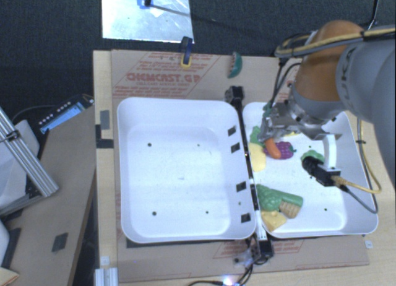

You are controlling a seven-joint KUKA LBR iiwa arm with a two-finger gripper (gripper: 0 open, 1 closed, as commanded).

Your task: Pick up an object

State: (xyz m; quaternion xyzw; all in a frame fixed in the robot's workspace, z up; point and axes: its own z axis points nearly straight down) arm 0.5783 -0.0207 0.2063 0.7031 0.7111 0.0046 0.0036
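1. My two-finger gripper (267, 131) hangs low over the upper left corner of the right shallow white plastic bin (354, 215); whether my jaws are spread or pressed together I cannot tell (the wrist hides them).
2. Nothing is lifted yet, I judge: the small orange and purple toy piece (278, 149) lies just beside my tip.
3. Green and yellow toy foods (278, 203) lie at lower centre.
4. The left white bin (179, 167) sits on a cardboard-covered bench (161, 74).
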